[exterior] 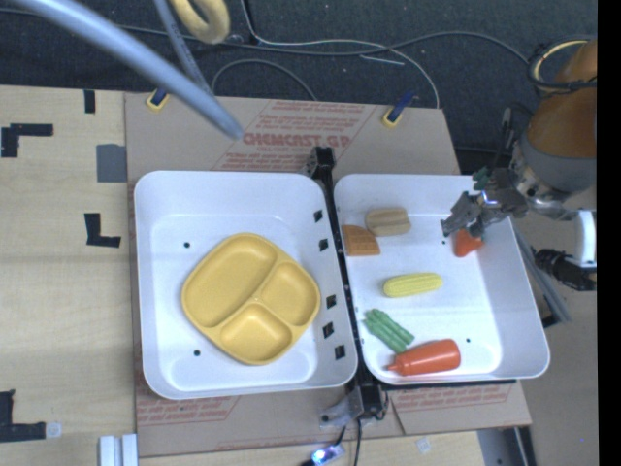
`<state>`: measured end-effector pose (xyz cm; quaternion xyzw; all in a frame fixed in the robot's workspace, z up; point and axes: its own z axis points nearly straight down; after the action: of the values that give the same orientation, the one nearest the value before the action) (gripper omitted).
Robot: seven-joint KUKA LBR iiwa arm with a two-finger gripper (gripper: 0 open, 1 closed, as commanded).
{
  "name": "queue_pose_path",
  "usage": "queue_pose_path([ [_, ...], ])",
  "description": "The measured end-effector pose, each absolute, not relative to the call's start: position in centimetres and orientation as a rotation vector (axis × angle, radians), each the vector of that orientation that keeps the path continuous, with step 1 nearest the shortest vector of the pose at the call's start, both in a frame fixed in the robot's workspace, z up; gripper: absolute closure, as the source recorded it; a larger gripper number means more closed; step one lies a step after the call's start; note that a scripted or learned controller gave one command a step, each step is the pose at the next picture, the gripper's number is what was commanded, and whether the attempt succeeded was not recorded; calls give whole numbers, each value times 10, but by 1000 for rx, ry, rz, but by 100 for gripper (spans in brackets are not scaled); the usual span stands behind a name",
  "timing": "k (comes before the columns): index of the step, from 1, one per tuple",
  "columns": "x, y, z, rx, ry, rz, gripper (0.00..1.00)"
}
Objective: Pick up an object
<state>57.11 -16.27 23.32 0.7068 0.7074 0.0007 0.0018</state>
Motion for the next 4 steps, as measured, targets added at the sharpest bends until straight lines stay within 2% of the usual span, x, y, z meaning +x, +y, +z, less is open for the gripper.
queue_pose_path([
  [1,574,-168,277,2217,2220,2,100],
  [2,583,-125,261,2217,2228,-2,100],
  [4,595,-11,230,2216,2230,-3,100],
])
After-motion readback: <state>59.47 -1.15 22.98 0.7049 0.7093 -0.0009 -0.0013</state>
